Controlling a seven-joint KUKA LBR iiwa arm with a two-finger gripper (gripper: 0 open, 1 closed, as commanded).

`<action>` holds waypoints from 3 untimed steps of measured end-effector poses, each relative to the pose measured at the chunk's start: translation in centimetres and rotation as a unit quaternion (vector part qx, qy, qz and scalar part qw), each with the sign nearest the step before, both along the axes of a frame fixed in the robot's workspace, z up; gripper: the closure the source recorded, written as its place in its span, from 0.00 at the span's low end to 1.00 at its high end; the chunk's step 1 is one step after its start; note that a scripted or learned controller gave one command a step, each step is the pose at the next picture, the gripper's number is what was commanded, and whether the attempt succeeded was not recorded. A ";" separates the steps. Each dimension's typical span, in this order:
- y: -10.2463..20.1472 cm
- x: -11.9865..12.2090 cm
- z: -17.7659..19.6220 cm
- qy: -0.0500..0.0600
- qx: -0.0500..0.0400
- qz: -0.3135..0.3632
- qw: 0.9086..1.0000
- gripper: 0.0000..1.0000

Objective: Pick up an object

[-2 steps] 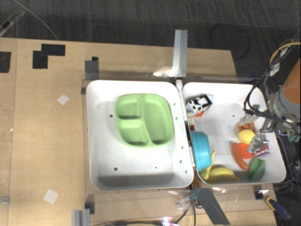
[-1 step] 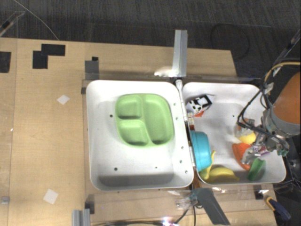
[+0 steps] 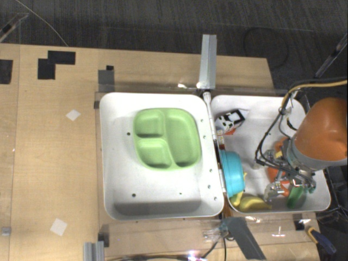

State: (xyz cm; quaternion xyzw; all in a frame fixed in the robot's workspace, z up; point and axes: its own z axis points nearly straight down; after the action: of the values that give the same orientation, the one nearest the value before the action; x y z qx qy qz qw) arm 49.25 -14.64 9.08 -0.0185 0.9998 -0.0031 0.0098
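My gripper (image 3: 284,188) is low in the right bin (image 3: 255,118), near its front right corner, under the orange wrist band. Orange and green objects (image 3: 296,196) lie right beside it, partly hidden by the wrist. A yellow banana-like object (image 3: 249,202) rests at the bin's front edge, left of the gripper. A blue bowl (image 3: 232,172) leans on its side against the bin's left wall. A small black-and-white toy (image 3: 229,119) lies at the back of the same bin. I see nothing clearly held.
The left bin (image 3: 117,145) holds a green divided plate (image 3: 166,137). A metal post (image 3: 208,58) stands behind the divider between the bins. Cables loop over the right bin's back right. Wooden benchtop lies to the left.
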 end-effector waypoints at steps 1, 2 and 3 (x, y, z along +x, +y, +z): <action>4.7 0.5 0.0 -0.001 0.002 -0.025 1.000 0.00; 5.3 0.4 0.2 -0.006 -0.001 0.059 0.998 0.00; 5.0 1.3 0.1 -0.002 -0.006 0.203 0.979 0.00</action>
State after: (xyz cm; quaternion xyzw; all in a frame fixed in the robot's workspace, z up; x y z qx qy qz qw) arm 50.53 -9.63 9.21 -0.2214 0.9751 -0.0074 0.0123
